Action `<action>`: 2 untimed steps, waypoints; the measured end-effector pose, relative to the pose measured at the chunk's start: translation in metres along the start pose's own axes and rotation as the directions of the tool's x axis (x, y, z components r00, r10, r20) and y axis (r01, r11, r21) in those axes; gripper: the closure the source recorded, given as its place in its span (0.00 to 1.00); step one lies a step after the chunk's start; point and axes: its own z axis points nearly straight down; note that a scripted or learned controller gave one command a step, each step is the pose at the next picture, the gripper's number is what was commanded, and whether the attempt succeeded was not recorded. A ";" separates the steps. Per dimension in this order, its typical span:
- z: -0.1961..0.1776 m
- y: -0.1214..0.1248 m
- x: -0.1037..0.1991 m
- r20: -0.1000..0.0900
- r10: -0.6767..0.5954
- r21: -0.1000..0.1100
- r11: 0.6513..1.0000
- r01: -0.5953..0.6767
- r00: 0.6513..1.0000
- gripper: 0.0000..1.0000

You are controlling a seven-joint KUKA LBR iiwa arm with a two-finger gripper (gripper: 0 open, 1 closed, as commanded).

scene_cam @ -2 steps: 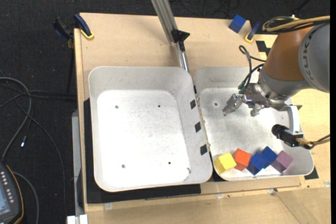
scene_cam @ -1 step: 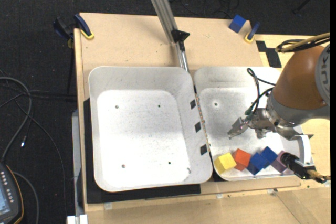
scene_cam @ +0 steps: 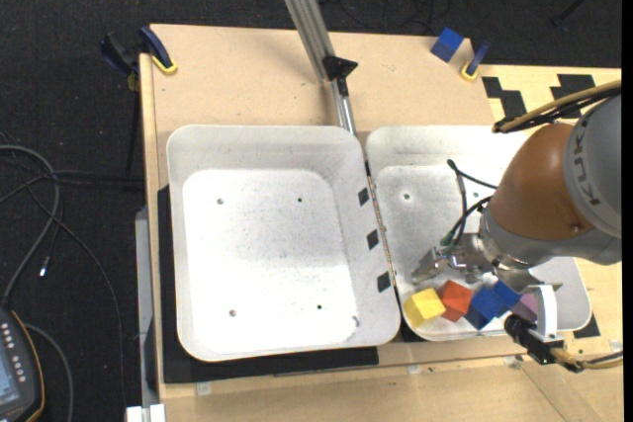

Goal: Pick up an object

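At the lower right of the frame, the gripper (scene_cam: 442, 264) hangs low in the right bin (scene_cam: 415, 163), just above a yellow block (scene_cam: 425, 305), orange block (scene_cam: 456, 297) and blue block (scene_cam: 492, 303). Whether its fingers are open is unclear; nothing visibly sits between them.

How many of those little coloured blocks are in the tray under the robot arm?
3 clearly: a yellow block, an orange block and a blue block, bunched at the right bin's near edge. The arm may hide more.
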 end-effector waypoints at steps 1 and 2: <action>-0.001 0.069 0.009 0.000 -0.008 -0.004 1.000 0.008 1.000 0.00; -0.105 0.006 0.097 -0.003 -0.010 -0.004 1.000 0.010 1.000 0.00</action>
